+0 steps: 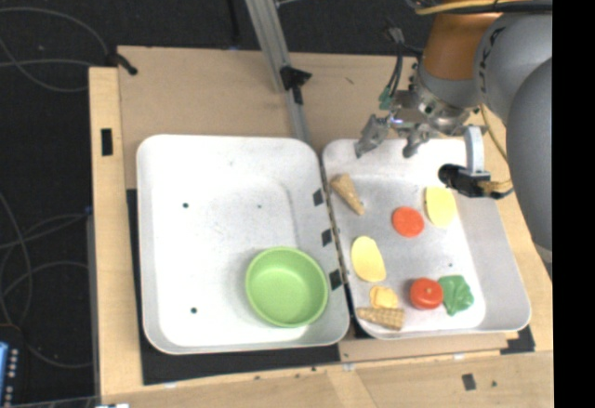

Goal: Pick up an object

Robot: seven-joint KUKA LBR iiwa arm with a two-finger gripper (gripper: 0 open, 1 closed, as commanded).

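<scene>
While jaws point(390, 138) hang spread, holding nothing, cone point(348, 193) lies diagonal, tip upper-left.

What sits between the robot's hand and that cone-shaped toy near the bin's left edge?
Nothing visible. The hand hangs over the right bin's far end, and bare white floor lies between it and the cone. The other toys lie nearer the camera.

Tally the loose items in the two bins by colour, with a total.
Green: 2, the bowl and a leafy piece
Yellow: 2, two ovals
Red or orange: 2, a disc and a tomato
Tan: 3, a cone, a waffle piece, a small chunk
Total: 9
</scene>
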